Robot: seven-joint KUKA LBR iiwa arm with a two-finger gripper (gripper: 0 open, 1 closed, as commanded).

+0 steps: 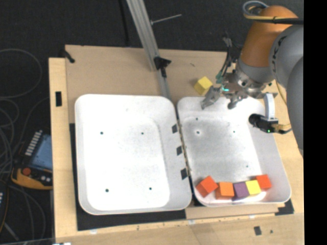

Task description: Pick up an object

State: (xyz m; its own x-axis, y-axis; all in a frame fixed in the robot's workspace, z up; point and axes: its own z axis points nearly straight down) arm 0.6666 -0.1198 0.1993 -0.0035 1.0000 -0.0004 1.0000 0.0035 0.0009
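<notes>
A row of small blocks lies along the near edge of the right bin (265, 152): a red-orange block (206, 186), an orange one (225, 189), a purple one (240, 190), a yellow one (253, 188) and another red-orange one (263, 181). A separate yellow block (203, 84) sits on the bench just beyond the right bin's far left corner. My gripper (221, 102) hangs over the far edge of the right bin, just right of that yellow block. It is open, and nothing is between its fingers.
The left bin (87, 137) lies beside the right one, joined by clips at the middle. A slanted metal post (145, 29) rises from the bench behind the bins. Cables and a handheld pendant (36, 160) lie off the bench at the left.
</notes>
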